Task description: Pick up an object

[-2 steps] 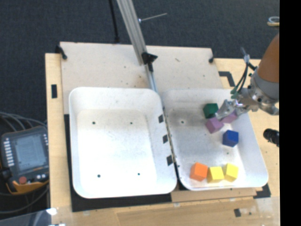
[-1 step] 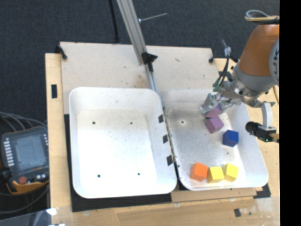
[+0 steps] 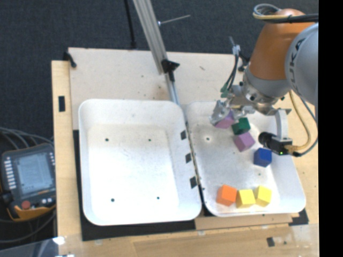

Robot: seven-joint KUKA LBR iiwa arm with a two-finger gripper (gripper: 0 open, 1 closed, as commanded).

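- The tool (image 3: 224,113) hung over the right bin (image 3: 300,197); I cannot tell its state.
- A pink block (image 3: 226,122) sat just beneath it, a green block (image 3: 241,126) just beside.

2 white bins (image 3: 134,108); 2 yellow blocks (image 3: 246,197), apparently 2 purple (image 3: 244,141), 1 green (image 3: 241,126), 1 blue (image 3: 262,157), 1 orange (image 3: 226,195).

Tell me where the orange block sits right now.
The orange block lies in the right bin, near its front-left corner, first in a row with two yellow blocks to its right.
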